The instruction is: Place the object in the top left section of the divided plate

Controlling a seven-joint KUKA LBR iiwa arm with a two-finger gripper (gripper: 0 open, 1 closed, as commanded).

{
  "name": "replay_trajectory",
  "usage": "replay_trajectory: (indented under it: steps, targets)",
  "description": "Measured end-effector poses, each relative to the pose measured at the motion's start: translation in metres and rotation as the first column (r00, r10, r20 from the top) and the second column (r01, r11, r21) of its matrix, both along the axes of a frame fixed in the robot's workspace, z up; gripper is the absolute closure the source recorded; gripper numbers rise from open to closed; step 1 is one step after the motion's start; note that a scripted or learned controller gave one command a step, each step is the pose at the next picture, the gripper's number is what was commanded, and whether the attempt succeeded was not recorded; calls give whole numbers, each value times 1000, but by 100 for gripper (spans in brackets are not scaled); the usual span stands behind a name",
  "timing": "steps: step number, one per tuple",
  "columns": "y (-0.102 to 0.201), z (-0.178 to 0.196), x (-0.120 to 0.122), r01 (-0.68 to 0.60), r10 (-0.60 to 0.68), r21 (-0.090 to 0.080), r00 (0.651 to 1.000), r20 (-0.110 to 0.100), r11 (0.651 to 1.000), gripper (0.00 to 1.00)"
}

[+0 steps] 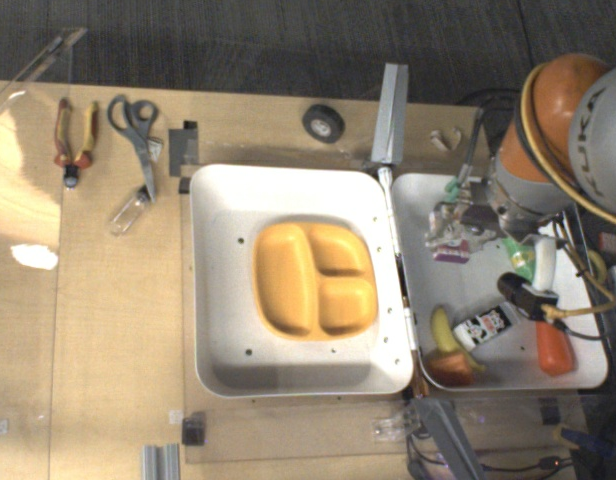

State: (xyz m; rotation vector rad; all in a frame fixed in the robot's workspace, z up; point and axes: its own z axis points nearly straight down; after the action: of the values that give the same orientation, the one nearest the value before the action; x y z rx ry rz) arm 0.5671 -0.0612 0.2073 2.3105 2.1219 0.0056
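A yellow divided plate (313, 278) lies in the middle of the left bin (218, 268); it has one long section on its left and two smaller ones on its right, all bare. My gripper (454, 224) hangs low over the upper left part of the right bin (420, 193), with the grey arm and its orange band behind it to the right. Just below the gripper lies a small purple item (450, 255). Whether anything is held is hidden by the gripper body.
The right bin also holds a banana (443, 330), a red fruit (450, 366), an orange carrot-like piece (553, 348), a black-and-white item (485, 325) and a green item (521, 260). Scissors (138, 133), pliers (73, 138) and a tape roll (323, 122) lie on the bench.
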Motion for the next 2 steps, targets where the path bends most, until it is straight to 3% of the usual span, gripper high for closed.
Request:
replay_trajectory:
  steps: [1,2]
  targets:
    - [84,-23,42,-151,151,1,989,-2,989,100]
    - [84,-22,42,-151,151,1,989,-2,989,0]
